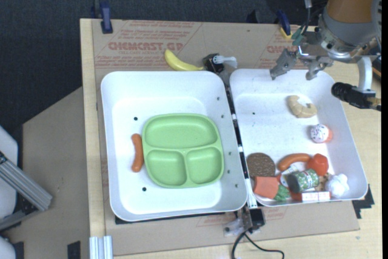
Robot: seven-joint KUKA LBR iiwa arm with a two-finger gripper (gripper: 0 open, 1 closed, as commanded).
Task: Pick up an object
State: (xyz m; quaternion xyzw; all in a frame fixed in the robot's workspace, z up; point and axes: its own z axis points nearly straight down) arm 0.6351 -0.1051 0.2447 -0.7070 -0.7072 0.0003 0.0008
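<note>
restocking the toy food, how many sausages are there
2: one sausage in the left bin, left of the green tray; one in the right bin's pile, which may hide more.

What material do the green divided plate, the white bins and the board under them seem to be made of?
The green divided plate looks like molded plastic, matte, with soft rounded edges and one even color. The white bins seem thin formed plastic, slightly glossy, with rounded corners. The board looks like brown cardboard or paper-faced sheet: flat, dull, with red printed lettering. I cannot be sure which.
</note>
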